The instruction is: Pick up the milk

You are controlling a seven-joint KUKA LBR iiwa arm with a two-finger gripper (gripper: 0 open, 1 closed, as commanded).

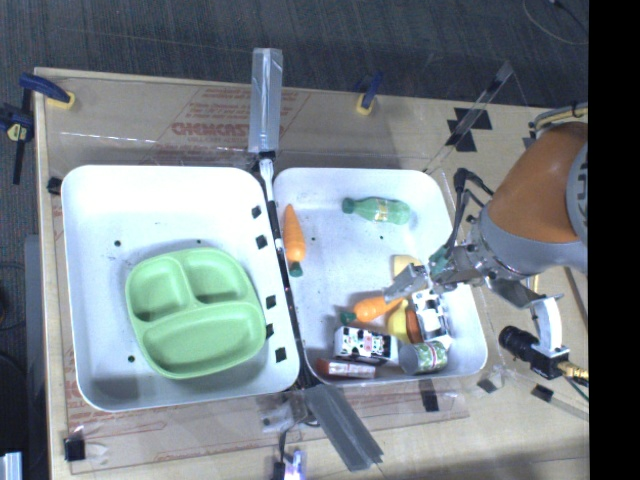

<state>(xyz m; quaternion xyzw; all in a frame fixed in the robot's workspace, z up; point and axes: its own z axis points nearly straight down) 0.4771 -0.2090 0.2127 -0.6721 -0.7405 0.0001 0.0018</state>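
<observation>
The milk (362, 343) is a small carton with black and white cow patches. It lies on its side near the front wall of the right bin (320, 193). My gripper (424, 294) hangs low over the bin's right front part, just up and to the right of the carton. It sits in a tight cluster of items there. An orange carrot-like piece (376, 308) and a yellow piece (400, 322) lie between the gripper and the milk. Nothing visibly sits in the gripper's grasp.
A can (430, 356) stands in the right front corner beside the cluster. A green bottle (378, 208) lies at the back, a carrot (292, 232) along the left wall, a dark flat bar (350, 369) in front of the milk. The left bin (100, 193) holds a green divided plate (196, 310).
</observation>
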